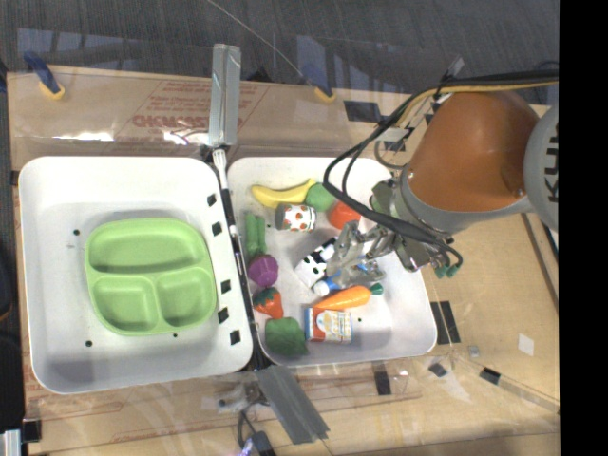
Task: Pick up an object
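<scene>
My gripper hangs low inside the right bin, its metal fingers down among the toys at the bin's middle. Right under it lie a black-and-white toy and an orange carrot. A yellow banana, a green piece, a small white can with red dots and an orange-red piece sit toward the back. A green stick, a purple piece, a red strawberry, a green lump and a small carton fill the left and front.
The left bin holds a light green divided plate. A metal divider bar stands between the bins at the back. The arm's orange band and black cables overhang the right bin's back right corner.
</scene>
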Controlling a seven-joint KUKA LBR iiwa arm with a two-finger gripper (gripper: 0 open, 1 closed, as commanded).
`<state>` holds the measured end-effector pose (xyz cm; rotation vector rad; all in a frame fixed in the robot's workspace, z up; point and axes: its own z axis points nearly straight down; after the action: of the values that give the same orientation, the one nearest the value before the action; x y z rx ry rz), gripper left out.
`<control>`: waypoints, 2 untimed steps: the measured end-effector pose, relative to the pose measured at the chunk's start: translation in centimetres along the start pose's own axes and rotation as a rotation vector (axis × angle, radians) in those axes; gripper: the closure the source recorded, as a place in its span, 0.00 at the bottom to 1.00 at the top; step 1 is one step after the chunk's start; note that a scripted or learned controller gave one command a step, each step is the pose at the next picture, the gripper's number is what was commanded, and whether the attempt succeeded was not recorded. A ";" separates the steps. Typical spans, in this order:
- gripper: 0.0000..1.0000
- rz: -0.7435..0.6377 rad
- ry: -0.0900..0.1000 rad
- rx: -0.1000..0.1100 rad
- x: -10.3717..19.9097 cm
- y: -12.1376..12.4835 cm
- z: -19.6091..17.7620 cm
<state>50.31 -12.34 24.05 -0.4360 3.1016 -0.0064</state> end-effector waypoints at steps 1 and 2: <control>0.00 0.000 0.004 -0.003 0.1 0.0 0.2; 0.00 0.071 -0.017 0.007 -0.9 -5.4 12.6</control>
<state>52.75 -17.33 11.50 -0.3237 3.0972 -0.0127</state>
